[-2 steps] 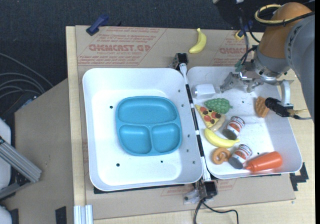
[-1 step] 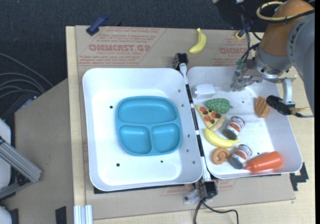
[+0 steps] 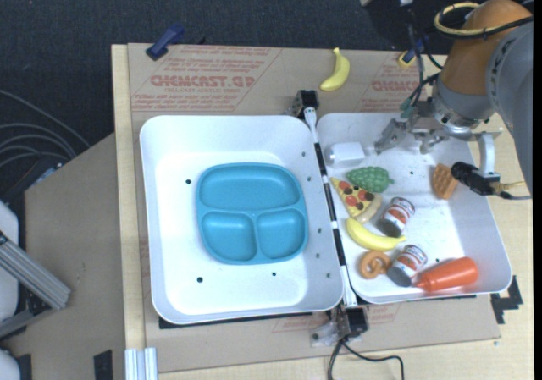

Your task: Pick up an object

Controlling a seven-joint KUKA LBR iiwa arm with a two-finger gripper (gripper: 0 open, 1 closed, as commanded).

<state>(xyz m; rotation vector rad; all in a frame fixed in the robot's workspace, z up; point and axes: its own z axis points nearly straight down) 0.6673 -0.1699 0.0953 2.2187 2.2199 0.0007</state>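
Cardboard-topped bench [image 3: 220, 74], two white bins [image 3: 169, 150]. Gripper [image 3: 411, 134] hovering just beyond the green toy [image 3: 370, 178], fingers apart, holding nothing. Blue tray [image 3: 251, 211] well left of it.

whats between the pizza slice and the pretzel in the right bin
In the camera view, a yellow banana lies between the pizza slice and the pretzel.

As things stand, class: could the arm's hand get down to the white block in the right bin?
Probably yes. The hand hangs in the right bin just right of the white block, with bare floor between them. The green toy lies close below the block, which could crowd a grasp.
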